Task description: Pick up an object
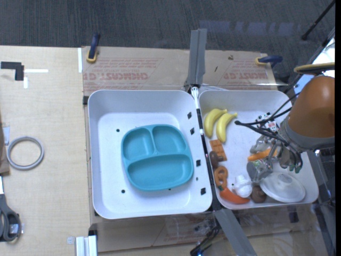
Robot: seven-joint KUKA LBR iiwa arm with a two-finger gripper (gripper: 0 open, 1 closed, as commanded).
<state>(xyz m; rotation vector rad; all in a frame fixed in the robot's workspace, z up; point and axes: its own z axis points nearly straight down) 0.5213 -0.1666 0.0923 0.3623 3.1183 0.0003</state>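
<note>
We see the claw (262, 167) low in the right bin (250, 97), hanging under the grey arm (314, 119) with its orange band; whether it is clenched or released we cannot tell, since cables and metal parts blur together there. Taking the claw as our landmark: an orange piece (257, 155) lies right against it on its upper left, and a clear round lid (283, 188) sits just below and to the right of it. Below and left of the claw rest a small white lump (243, 186), a brown lump (259, 194) and a carrot (232, 196), all near the bin's front wall. Farther left of the claw we find a pretzel (220, 174), a brown block (218, 151) and, above that, two bananas (218, 122). Well to the left of the claw, in the left bin (101, 159), lies a blue divided plate (157, 157). Far left of the claw, on the desk (42, 105), lies a grey ring (24, 152).
</note>
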